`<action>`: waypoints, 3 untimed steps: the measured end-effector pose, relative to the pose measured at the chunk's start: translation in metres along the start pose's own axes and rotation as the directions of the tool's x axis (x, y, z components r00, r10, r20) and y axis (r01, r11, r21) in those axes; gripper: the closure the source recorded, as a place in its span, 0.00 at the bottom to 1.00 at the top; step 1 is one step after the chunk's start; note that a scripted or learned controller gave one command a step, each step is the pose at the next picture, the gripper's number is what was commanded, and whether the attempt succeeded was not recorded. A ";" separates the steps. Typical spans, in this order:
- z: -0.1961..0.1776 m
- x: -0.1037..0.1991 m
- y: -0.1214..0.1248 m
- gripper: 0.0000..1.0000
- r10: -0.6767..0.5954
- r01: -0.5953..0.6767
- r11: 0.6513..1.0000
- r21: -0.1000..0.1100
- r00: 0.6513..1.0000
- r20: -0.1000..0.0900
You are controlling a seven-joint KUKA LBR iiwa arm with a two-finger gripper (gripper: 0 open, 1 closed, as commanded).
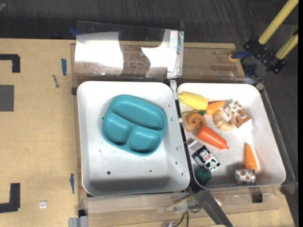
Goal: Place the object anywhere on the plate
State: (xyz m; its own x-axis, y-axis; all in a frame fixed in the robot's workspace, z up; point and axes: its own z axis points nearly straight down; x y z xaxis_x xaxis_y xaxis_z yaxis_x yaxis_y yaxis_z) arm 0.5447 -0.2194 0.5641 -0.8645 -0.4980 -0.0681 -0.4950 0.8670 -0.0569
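A teal plate with three compartments lies in the left white bin, with nothing on it. The right white bin holds several toy foods: a yellow piece at the back left, a tan swirl roll, an orange-red bottle shape, a pale bread piece, a small brown and white box, a carrot, a small can, a black and white carton and a dark green lump.
A clear plastic wall stands behind the left bin. A yellow-legged stand with black clamps is at the back right. The bench top stretches out flat to the left of the bins.
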 end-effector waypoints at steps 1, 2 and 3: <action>-0.013 -0.002 -0.001 1.00 0.001 -0.001 1.000 0.008 1.000 0.010; -0.026 -0.005 -0.002 1.00 0.002 -0.002 1.000 0.016 1.000 0.020; -0.039 -0.007 -0.002 1.00 0.002 -0.003 1.000 0.024 1.000 0.030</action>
State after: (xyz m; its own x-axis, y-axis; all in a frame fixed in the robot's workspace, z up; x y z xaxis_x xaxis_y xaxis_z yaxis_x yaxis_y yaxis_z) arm 0.5487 -0.2171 0.6031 -0.8625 -0.4964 -0.0982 -0.4903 0.8678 -0.0806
